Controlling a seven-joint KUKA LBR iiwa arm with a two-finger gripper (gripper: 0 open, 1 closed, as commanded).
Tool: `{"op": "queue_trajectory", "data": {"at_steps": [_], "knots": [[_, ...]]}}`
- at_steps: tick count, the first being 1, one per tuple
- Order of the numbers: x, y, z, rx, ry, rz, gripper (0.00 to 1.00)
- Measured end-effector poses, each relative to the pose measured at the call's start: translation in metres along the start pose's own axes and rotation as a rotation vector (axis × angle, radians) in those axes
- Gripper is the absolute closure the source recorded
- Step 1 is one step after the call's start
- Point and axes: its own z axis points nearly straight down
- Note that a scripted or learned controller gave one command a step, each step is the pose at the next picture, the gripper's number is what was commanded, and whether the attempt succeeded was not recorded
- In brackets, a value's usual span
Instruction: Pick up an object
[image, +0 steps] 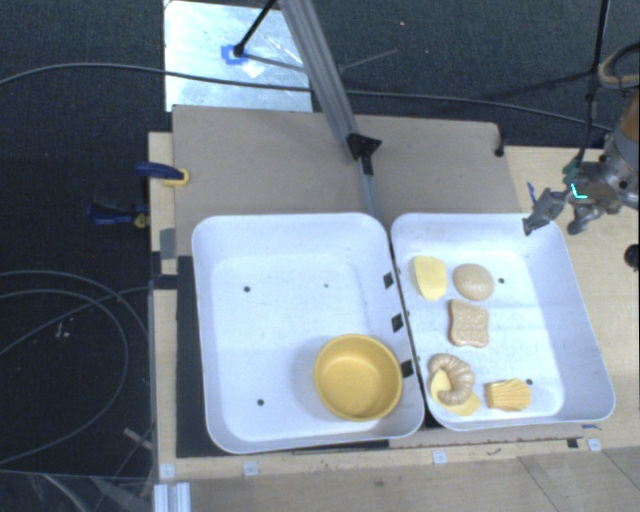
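Looked light, stiff and smooth, likely plastic: toy foods in the right bin (580, 330), the round bun (473, 281) best pinched across its middle. Beside them, a yellow bowl (358, 376) in the left bin (230, 300). Pincer (560, 212) hovered spread over the right bin's far corner, pinching nothing.

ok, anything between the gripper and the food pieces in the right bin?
Nothing visible. The gripper hangs over the right bin's upper right corner; the round bun and yellow wedge lie nearest, across bare bin floor. The yellow bowl sits in the left bin.
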Motion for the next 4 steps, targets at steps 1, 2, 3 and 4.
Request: {"op": "queue_trajectory", "data": {"at_steps": [1, 2, 3, 4], "knots": [[0.000, 0.000, -0.001, -0.002, 0.000, 0.000, 0.00], [-0.006, 0.005, 0.059, 0.003, 0.000, 0.003, 0.00], [-0.002, 0.003, 0.101, 0.002, 0.000, 0.002, 0.00], [-0.006, 0.008, 0.157, -0.009, -0.001, 0.003, 0.00]]}}
